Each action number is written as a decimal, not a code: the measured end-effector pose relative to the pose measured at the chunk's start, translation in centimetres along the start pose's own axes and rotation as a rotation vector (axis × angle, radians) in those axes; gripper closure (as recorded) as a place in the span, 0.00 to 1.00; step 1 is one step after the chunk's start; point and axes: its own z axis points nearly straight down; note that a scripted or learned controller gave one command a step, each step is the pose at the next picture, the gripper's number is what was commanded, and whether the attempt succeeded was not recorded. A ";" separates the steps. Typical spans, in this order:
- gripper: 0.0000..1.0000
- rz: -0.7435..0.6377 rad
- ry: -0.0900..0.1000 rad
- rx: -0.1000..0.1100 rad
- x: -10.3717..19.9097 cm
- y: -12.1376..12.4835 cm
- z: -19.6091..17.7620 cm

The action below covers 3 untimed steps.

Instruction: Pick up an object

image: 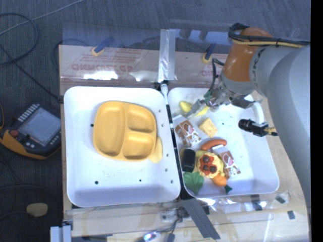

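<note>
I am seeing the arm (pixel 282 69) reaching in over the right bin (pixel 262 158), its jaws (pixel 211 101) hanging low at the far end; whether they are apart or together I cannot tell. The left bin (pixel 75 150), well to the left of the jaws, is carrying a yellow divided tray (pixel 125 130). Just left of the jaws a yellow banana (pixel 185 106) is lying, a cheese wedge (pixel 207 127) is sitting just nearer, and the toy pizza (pixel 209 164) is lying further toward the near rim

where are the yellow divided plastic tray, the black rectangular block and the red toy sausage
yellow divided plastic tray (pixel 126 131): camera view, left bin, on its central ridge
black rectangular block (pixel 188 159): camera view, right bin, middle of its top face
red toy sausage (pixel 214 143): camera view, right bin, mid-length
</note>
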 end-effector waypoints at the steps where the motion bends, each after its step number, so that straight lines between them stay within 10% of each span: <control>1: 1.00 0.001 0.000 0.001 0.0 0.0 -0.7; 2: 1.00 0.661 0.000 0.007 5.5 1.8 -9.4; 3: 0.00 0.662 -0.001 0.008 5.5 1.8 -9.4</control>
